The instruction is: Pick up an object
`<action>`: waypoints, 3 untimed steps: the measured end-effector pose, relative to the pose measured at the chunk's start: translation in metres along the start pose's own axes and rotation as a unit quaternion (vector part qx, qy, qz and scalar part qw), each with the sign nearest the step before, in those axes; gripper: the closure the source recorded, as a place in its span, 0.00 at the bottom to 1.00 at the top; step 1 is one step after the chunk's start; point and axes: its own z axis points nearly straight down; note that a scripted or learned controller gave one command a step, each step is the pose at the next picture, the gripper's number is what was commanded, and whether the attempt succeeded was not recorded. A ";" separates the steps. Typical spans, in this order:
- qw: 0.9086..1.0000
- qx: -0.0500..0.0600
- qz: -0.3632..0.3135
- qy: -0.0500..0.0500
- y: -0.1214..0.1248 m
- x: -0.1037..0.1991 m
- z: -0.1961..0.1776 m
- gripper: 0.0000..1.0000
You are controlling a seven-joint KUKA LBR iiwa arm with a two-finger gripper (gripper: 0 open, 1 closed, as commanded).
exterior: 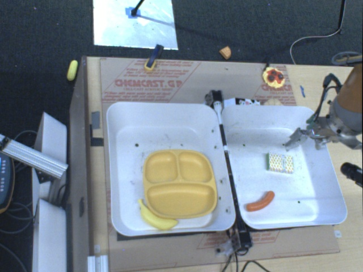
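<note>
Lying near the gripper: patterned block.

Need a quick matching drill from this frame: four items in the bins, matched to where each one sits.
Things:
1. yellow divided plate
2. banana
3. sausage
4. patterned block

Places:
A. right bin, near its front edge
B. left bin, middle
C. right bin, middle, nearest the gripper
D. left bin, front, against the plate's front-left corner

Pairs: 1-B, 2-D, 3-A, 4-C
</note>
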 end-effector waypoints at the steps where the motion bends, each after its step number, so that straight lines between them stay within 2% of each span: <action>1: 1.000 0.002 -0.001 0.002 -0.014 0.035 0.046 0.00; 2: 1.000 -0.002 -0.001 0.002 -0.006 0.006 0.079 0.00; 3: 1.000 -0.006 0.000 -0.001 -0.062 -0.007 0.079 0.00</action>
